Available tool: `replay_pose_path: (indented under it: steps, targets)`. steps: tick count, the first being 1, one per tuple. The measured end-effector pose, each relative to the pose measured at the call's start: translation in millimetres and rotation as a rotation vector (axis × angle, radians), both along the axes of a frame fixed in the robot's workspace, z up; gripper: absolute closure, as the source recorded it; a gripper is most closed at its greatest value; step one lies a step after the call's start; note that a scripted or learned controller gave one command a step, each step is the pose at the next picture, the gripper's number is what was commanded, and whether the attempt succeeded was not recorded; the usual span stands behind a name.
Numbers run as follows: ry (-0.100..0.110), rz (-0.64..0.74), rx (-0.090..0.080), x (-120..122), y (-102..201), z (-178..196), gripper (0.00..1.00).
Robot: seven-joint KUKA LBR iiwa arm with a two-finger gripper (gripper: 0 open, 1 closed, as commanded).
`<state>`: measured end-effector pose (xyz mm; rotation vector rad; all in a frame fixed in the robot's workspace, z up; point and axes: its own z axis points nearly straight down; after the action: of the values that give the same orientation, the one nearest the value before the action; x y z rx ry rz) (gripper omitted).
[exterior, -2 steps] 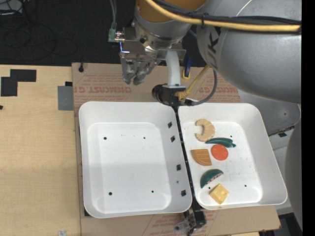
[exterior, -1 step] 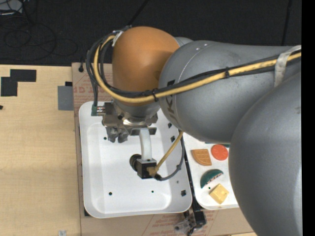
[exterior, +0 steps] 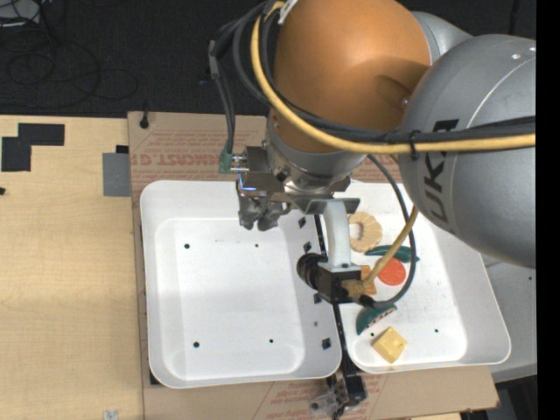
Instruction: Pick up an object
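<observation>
My gripper (exterior: 258, 217) hangs over the far right part of the left white bin (exterior: 166, 322), close to its back wall. I see nothing held in it. In the right white bin (exterior: 477, 344) lie a tan ring (exterior: 367, 230), a red round piece (exterior: 394, 272) with a teal strip (exterior: 385, 252) by it, a green piece (exterior: 374, 315) and a yellow block (exterior: 389, 345). The arm's wrist and its mounted parts cover part of the right bin's left side.
The big grey and orange arm (exterior: 350, 59) fills the upper right of the view. Both bins rest on a cardboard sheet (exterior: 175, 151) on the wooden bench (exterior: 61, 261). The divider between the bins runs just right of the gripper.
</observation>
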<state>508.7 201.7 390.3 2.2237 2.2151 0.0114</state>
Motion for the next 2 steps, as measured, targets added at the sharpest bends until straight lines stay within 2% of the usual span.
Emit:
replay_pose_path:
  steps: [1,2]
  targets:
    - [0.02,0.002,-0.008,-36,-26,-75,1.0]
    - [0.008,-0.001,-0.005,-32,-74,-44,1.0]
